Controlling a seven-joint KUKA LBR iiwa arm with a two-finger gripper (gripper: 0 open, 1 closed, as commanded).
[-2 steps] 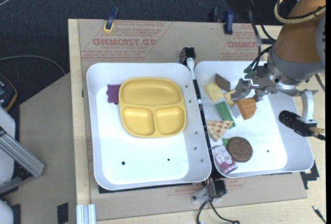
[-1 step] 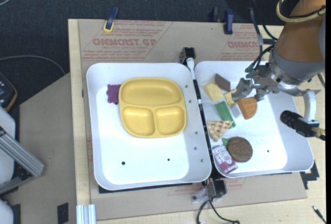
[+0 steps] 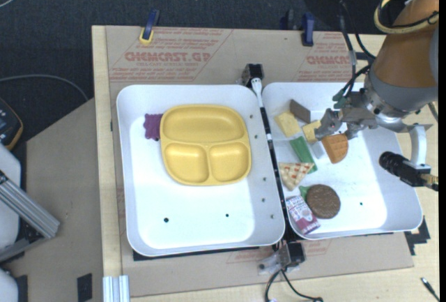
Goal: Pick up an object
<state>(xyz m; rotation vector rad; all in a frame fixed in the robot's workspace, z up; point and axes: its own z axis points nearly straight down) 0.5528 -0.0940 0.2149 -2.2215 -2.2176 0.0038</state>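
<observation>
orange-brown bread-like toy in right bin, just below gripper; cannot tell gripper state.

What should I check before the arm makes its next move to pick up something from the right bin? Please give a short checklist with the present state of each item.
1. Gripper is above the right bin, where the food items lie: ok.
2. An object is near the gripper: ok, the orange bread piece lies just below it, the yellow piece beside it.
3. Object is seen between the fingers: cannot tell.
4. Target stands free of its neighbours: not ok, the green stick and the yellow piece lie close.
5. Cookie and pizza slice are out of the arm's way: ok.
6. Yellow tray sits in the left bin: ok.
</observation>
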